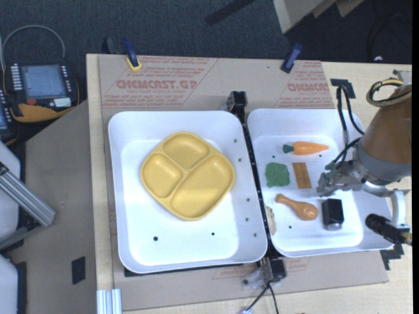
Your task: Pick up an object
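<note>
Hovering tool (pixel 329 183) near right bin's (pixel 314 242) outer edge, above black block (pixel 332 212).

Bench (pixel 98 175) bears two white bins (pixel 131 234) (side by side).

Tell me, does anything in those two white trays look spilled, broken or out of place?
Nothing looks spilled or broken. The yellow divided plate sits turned at an angle in the left bin. In the right bin, the toy carrot, green piece, tan block, drumstick and black object lie loosely scattered.
</note>
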Action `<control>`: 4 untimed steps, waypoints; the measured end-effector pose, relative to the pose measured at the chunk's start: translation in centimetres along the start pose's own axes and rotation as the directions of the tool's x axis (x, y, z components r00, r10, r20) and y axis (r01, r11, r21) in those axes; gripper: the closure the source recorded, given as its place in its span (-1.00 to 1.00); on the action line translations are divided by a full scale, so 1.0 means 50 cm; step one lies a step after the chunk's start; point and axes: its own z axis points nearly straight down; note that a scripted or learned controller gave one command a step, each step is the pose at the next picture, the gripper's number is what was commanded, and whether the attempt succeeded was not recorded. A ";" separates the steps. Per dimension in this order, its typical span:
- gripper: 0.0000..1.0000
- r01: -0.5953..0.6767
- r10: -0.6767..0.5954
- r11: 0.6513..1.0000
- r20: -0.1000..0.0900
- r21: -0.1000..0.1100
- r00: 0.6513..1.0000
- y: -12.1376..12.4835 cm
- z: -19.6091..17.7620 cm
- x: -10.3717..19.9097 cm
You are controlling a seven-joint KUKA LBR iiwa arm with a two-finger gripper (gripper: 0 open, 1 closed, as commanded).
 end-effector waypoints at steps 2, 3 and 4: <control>1.00 0.003 -0.003 1.000 0.002 -0.006 1.000 0.018 -0.205 -0.005; 1.00 0.003 -0.003 1.000 0.002 -0.006 1.000 0.021 -0.290 -0.006; 1.00 0.006 -0.006 1.000 -0.002 0.001 1.000 0.041 -0.283 0.101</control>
